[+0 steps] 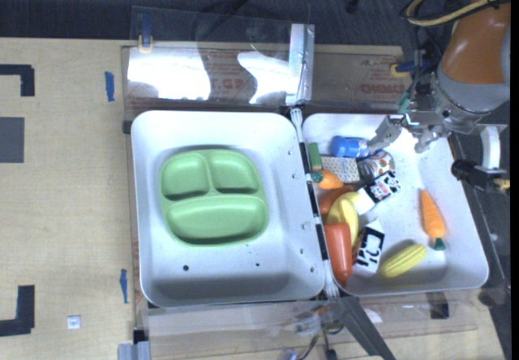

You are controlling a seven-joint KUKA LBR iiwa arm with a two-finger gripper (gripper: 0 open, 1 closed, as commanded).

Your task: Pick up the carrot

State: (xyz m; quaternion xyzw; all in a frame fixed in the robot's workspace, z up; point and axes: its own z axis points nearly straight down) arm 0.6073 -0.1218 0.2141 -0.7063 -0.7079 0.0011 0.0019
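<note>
**Carrot lies free at the right of the right bin; claw not yet over it**

The carrot (432, 215) is seen lying on the floor of the right bin (466, 269), toward its right side, with the orange body pointing up the view and the green stub at the lower end. It is set apart from the other items and nothing rests on it. A yellow corn cob (403, 259) lies near it, to the lower left. Further left a crowded pile is found against the dividing wall: a red pepper (340, 249), a yellow banana-like piece (344, 211), a black-and-white printed card (370, 247), a second printed item (381, 180) and a blue can (349, 145).

The claw (381, 142) is held over the upper part of that pile, near the blue can, well apart from the carrot. Whether it is apart or closed cannot be told, and nothing is seen gripped in it. The arm (478, 50) enters from the upper right.

The left bin (154, 269) carries a green divided tray (214, 194). Both bins sit on the counter (57, 188).

The step in hand is judged to be the approach; no grasp has been made. The next move calls for the claw to be carried rightward and down the view until it stands above the carrot, turned across the carrot's narrow width, and then lowered.
</note>
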